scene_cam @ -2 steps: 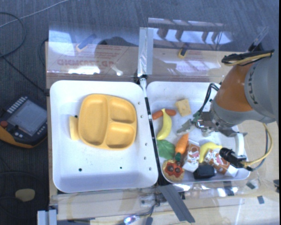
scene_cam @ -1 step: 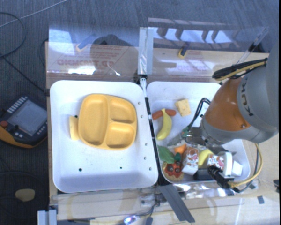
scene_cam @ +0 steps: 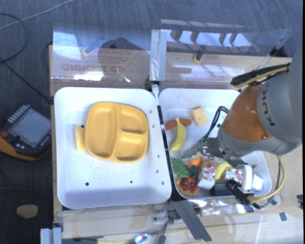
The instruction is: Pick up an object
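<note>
Pincer [scene_cam: 209, 173] low over right bin [scene_cam: 165, 136]

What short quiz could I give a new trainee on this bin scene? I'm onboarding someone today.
1. True or false: the yellow three-compartment plastic tray lies in the left white bin.
2. What lies immediately left of the yellow toy banana: A) a red sausage-shaped toy, B) a blue cup, C) a green bottle?
3. Fill in: the pale yellow cheese-like block lies in the ____ bin.

Key: 1 true; 2 A; 3 right.

Arm [scene_cam: 259, 121] and clustered toys [scene_cam: 203, 173] crowd right bin [scene_cam: 165, 136]; banana [scene_cam: 178, 136] stands apart.
</note>
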Action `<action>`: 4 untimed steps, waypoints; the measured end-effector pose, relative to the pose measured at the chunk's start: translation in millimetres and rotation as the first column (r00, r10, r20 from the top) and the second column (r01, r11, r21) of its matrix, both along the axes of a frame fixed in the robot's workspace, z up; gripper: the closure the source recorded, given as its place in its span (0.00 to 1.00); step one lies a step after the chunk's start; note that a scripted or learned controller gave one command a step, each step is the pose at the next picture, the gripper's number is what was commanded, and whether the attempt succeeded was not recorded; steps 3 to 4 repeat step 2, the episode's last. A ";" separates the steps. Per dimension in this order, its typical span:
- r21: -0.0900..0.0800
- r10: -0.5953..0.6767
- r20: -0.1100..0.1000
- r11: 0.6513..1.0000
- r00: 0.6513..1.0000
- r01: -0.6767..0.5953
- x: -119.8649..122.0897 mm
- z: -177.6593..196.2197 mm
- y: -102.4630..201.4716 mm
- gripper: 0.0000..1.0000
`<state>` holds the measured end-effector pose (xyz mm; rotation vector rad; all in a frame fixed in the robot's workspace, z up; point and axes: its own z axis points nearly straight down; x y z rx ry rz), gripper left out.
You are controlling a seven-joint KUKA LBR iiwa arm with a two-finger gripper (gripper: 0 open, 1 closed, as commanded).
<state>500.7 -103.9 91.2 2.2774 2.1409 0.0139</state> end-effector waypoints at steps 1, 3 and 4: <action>0.002 0.001 -0.001 1.000 1.000 -0.001 0.4 8.8 1.0 1.00; 0.002 0.078 -0.019 0.997 0.997 -0.078 111.6 92.4 24.2 1.00; 0.002 0.078 -0.019 0.997 0.997 -0.078 111.6 92.4 24.2 1.00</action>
